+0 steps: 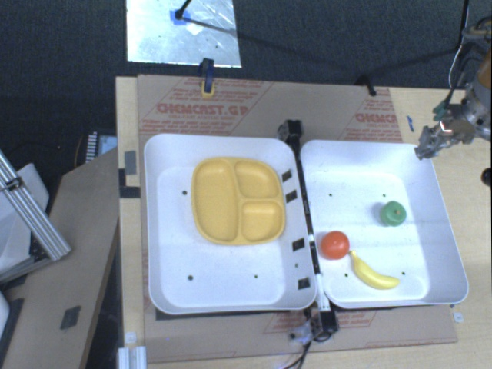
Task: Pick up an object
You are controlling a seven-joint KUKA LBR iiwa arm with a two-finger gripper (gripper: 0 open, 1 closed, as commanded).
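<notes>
3 toys: yellow banana (374, 274), red-orange tomato (334, 244), green fruit (393, 213)

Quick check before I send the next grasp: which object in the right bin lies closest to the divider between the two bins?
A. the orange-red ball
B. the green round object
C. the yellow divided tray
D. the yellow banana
A. The orange-red ball sits right by the divider at the right bin's left edge, while the banana and green round object lie farther right.
</notes>
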